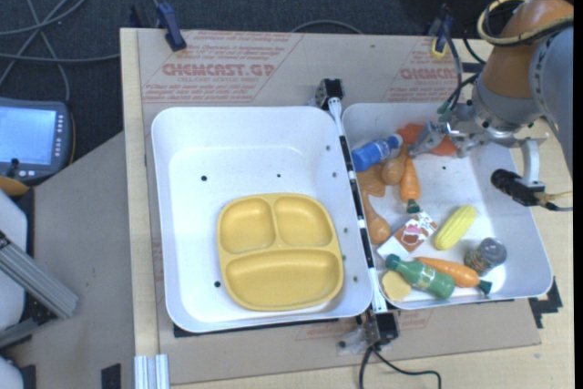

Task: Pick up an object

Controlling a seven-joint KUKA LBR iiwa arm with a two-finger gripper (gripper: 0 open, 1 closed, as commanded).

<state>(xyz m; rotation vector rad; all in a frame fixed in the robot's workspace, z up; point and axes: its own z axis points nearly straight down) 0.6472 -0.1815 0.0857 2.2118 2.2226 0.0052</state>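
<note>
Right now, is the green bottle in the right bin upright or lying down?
Lying down. The green bottle rests on its side on the floor of the right bin, its cap end pointing left, beside a carrot.

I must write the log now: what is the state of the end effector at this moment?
End effector: cannot be told from this view whether it is open or closed; it is low over the far end of the right bin, near the orange toy.
</note>
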